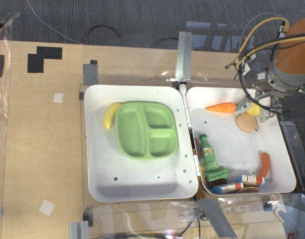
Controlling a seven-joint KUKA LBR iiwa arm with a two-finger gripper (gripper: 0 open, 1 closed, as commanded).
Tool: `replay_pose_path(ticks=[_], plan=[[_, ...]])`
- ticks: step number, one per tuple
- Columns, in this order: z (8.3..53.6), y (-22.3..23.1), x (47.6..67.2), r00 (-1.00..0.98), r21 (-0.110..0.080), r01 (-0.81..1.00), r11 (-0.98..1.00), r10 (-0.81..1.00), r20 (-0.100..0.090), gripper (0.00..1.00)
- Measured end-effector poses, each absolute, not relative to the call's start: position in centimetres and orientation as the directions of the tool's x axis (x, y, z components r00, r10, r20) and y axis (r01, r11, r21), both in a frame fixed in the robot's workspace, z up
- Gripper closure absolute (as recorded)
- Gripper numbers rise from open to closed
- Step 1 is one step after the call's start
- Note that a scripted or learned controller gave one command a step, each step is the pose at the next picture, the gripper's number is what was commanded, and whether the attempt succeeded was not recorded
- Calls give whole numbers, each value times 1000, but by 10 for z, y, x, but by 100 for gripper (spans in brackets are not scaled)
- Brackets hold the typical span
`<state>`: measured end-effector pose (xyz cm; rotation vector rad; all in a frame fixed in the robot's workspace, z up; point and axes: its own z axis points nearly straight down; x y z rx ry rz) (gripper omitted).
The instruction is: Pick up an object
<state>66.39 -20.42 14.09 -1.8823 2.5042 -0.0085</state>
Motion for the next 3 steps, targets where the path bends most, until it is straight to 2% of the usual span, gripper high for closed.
replay_pose_path(ticks=[1,3], plan=[[89,-140,673,-499,-11,-867,499,-867,-8,0],[89,-126,672,-466,-12,-885,466,-885,-6,0]])
